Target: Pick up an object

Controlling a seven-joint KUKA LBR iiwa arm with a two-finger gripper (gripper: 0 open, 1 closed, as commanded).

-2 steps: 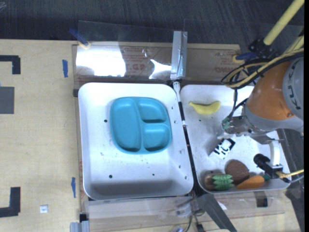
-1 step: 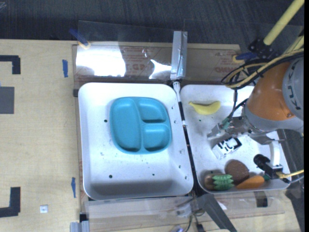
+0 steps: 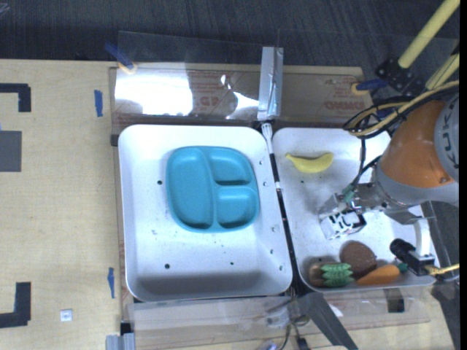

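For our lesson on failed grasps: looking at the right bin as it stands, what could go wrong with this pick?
1. The claw hangs over bare bin floor, apart from the banana, so it may shut on nothing.
2. The brown piece, carrot and green toy crowd the right bin front wall, so a grasp there may nudge neighbours or hit the wall.

Little legible text

Red print stood on the cardboard (image 3: 332, 93) behind the bins (too blurred to read); no other lettering could be made out.
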